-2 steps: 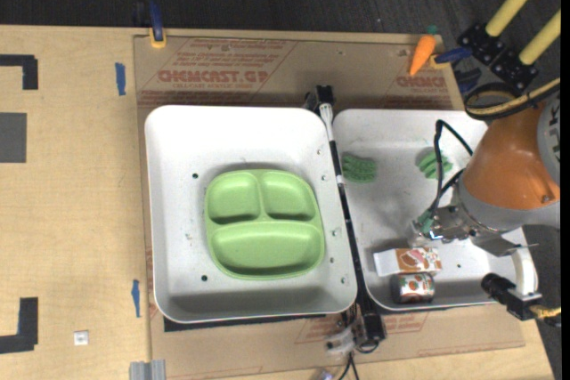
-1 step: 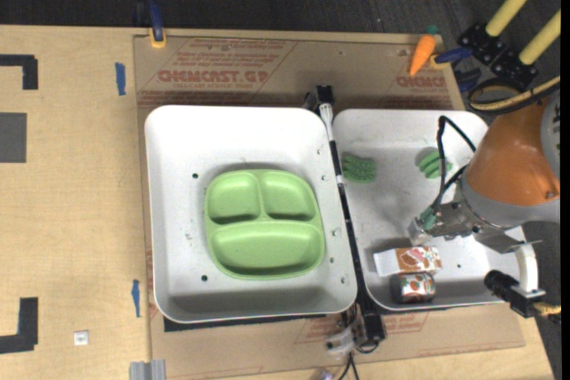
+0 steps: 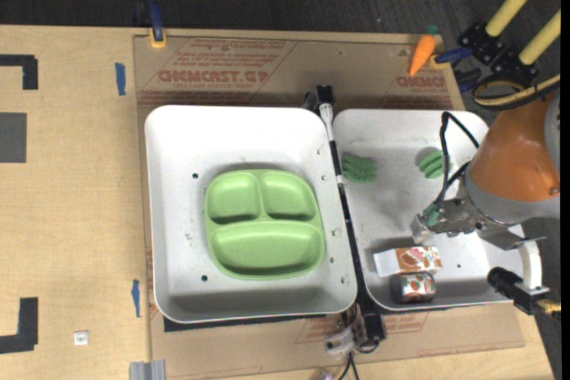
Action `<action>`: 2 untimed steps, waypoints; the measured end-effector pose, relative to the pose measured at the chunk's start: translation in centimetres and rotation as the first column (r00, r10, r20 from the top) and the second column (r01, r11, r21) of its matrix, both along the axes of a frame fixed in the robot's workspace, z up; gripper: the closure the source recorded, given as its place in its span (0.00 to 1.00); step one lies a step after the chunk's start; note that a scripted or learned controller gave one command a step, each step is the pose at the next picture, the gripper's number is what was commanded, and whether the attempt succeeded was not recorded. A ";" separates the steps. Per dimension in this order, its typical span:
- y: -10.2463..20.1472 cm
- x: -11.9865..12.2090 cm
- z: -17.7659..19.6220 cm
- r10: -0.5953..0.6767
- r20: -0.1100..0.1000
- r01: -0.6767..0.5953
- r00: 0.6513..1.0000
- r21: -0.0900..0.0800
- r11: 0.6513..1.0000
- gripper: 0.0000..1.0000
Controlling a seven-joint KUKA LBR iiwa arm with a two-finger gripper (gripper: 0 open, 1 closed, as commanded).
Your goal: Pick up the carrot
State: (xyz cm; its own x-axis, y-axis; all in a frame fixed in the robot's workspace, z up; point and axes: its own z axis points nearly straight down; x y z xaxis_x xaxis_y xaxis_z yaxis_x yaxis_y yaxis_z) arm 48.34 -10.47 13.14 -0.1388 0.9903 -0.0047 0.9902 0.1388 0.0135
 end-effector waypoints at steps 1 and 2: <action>0.8 0.2 -3.9 0.226 0.003 -0.226 0.974 -0.005 0.974 1.00; 0.8 0.2 -2.9 0.225 0.006 -0.225 0.974 -0.006 0.974 1.00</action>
State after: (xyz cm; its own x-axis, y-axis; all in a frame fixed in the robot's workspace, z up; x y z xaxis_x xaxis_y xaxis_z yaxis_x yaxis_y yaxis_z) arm 48.58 -9.66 10.24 -0.3578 0.9337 -0.0111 0.9335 0.3580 0.0182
